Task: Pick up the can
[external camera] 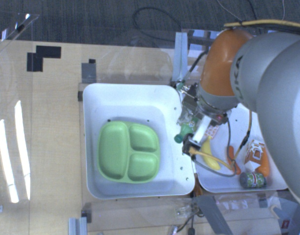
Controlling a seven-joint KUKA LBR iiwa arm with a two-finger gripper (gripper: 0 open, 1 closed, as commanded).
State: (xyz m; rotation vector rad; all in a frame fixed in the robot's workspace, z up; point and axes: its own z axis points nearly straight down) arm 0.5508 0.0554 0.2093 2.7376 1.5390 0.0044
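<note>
The can, dark green with a grey top, lies on its side at the front of the right bin. My gripper hangs over the wall between the two bins, well to the left of the can and farther back. The wrist and the orange-banded arm cover it from above. A small green thing shows right at the gripper's lower left edge; I cannot tell whether it is held.
A green divided plate lies in the left bin. The right bin also holds a banana, a carrot, a white and orange carton and a small orange piece near the can.
</note>
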